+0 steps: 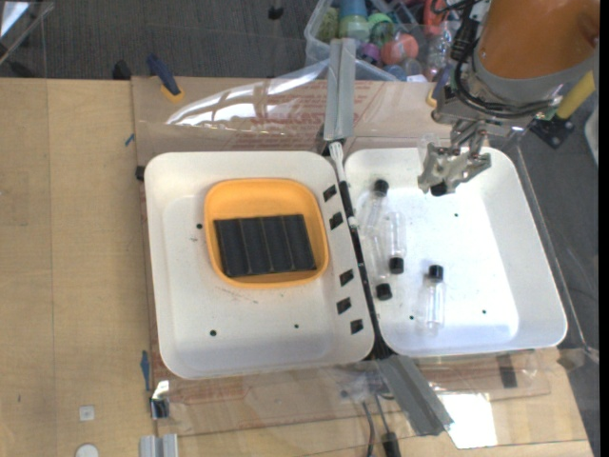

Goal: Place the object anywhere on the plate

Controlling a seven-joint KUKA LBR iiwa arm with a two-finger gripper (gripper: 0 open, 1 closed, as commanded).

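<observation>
An orange plate (217,206) sits in the left bin (181,331). A black ribbed slab (265,246) lies flat on it. In the right bin (514,293) lie three clear vials with black caps: one near the divider at the back (378,208), one below it (394,244), and one toward the front (432,301). A small loose black cap (383,291) rests by the divider. My gripper (449,172) hangs over the back of the right bin, right of the vials and apart from them.
A clear tub of coloured toys (381,17) stands behind the bins. A metal rail (338,93) runs up from the divider between the bins. Black tabs (344,255) line the divider. Plastic sheeting lies behind the left bin.
</observation>
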